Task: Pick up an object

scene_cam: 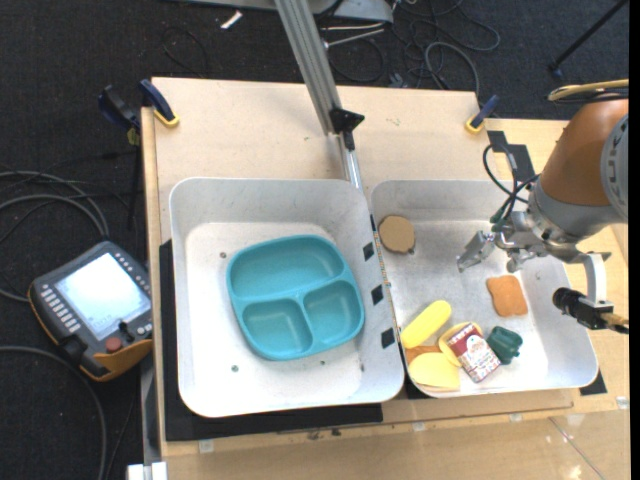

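Note:
My gripper [494,256] hovers over the right bin [440,200], in its upper right part, with its fingers spread open and nothing between them. An orange bread-like piece [507,294] lies just below and right of it. A round brown cookie [397,234] rests to its left near the bin's dividing wall. Along the bin's front lie a yellow banana [426,321], a yellow disc [435,371], a red and white carton [471,352] and a dark green piece [504,343].
The left bin [200,268] holds a teal divided plate [295,295]. A slanted metal pole [312,53] crosses the bench toward the bins' shared wall. The grey and orange arm [590,168] comes in from the right. A teach pendant [92,308] sits on the floor at left.

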### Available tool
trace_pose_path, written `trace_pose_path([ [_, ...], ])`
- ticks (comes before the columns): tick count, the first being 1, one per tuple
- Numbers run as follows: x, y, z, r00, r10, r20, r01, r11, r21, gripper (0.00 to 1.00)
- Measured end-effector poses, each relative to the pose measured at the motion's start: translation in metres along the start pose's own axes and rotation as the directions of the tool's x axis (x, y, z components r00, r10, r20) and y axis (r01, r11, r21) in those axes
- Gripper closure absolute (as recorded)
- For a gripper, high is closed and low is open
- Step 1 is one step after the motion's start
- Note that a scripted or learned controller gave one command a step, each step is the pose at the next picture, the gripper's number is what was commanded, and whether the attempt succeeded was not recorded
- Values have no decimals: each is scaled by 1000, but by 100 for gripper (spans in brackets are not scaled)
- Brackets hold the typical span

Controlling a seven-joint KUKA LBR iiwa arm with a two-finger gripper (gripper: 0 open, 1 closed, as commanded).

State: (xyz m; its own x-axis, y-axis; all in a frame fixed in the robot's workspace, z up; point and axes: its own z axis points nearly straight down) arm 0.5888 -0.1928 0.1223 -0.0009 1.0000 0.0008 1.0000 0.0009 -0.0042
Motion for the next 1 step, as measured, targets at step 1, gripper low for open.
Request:
trace_pose_path([
  [1,0,1,-13,1000,-1,2,1,1000,-6,100],
])
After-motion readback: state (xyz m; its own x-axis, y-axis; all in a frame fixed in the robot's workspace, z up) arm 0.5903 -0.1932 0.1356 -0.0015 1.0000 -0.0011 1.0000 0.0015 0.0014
